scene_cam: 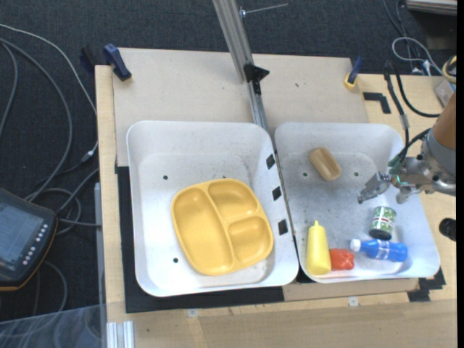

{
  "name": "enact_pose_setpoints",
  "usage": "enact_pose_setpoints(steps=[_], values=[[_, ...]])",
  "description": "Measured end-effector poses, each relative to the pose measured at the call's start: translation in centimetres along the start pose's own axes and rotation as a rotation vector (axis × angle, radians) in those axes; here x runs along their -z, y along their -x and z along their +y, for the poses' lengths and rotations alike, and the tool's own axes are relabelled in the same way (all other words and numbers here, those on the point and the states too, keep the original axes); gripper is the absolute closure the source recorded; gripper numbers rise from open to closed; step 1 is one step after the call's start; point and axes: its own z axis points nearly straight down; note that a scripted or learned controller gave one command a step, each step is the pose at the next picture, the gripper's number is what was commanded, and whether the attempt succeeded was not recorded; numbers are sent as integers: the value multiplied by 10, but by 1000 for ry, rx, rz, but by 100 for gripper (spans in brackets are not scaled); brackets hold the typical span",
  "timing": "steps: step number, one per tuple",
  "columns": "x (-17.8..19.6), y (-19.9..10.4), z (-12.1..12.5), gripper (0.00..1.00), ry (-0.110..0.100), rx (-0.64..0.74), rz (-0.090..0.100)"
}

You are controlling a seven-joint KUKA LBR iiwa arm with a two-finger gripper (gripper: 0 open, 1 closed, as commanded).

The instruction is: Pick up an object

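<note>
From my station I see the two-finger gripper (384,187) hanging over the right-hand shallow white plastic bin (341,133), near its right wall, with the grey arm reaching in from the right. I cannot tell how wide the tool stands; the view from above blurs it into a grey tangle, and I see nothing between its tips.

The candidates all lie in that right bin. The small green-and-white can (383,222) stands just below the tool and looks the nearest target. Beside it lies the blue plastic bottle with a white cap (383,250), then the small red block (342,259) touching the yellow squeeze bottle (317,249). The tan bread-shaped piece (325,164) sits well apart, toward the bin's far end. The yellow three-compartment plastic plate (221,225) lies alone in the left-hand white bin (145,194).

My worry is crowding. The can stands close to the blue bottle and the bin's wall, so I judge a descent could clip the bottle or knock the can over and set it rolling. A round can may also squirt out of a pinch that lands off-centre.

The can carries a printed label, but I cannot read any writing on it, nor on the bottles.
</note>
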Motion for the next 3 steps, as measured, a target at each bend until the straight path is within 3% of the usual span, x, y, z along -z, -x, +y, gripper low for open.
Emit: enact_pose_setpoints(steps=[1,3], values=[[0,0,0,0,1,0,-1],[-113,4,3,0,-5,-1,1]])
